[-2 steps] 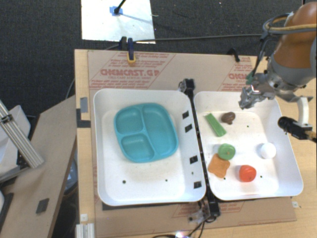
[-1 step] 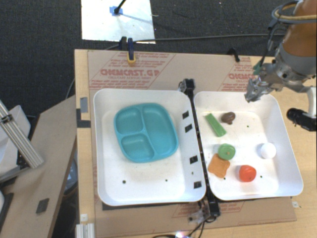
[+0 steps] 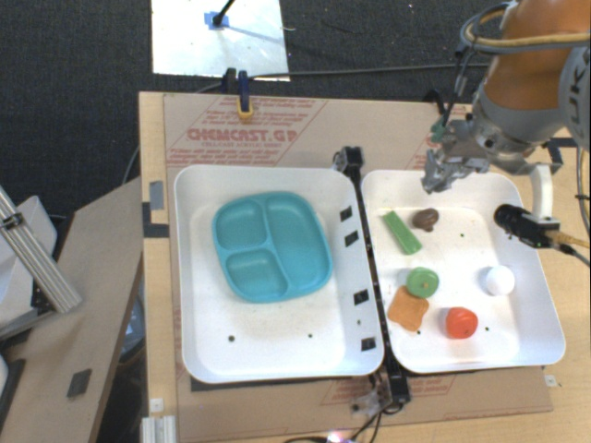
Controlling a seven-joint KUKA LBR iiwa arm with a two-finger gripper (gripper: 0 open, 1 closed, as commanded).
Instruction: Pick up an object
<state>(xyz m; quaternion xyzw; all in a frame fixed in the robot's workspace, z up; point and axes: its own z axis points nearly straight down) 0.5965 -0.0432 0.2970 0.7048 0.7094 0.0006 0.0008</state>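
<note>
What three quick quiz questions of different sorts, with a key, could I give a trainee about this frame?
1. True or false: the blue tray lies in the same bin as the orange ball.
2. Which thing lies closest to the gripper?
A. the white ball
B. the brown lump
C. the orange block
3. Fill in: the green stick lies in the ____ bin as the camera sees it.

Key
1. False: the tray lies alone in the left bin.
2. B: the brown lump lies just below the gripper in the picture.
3. right
</note>
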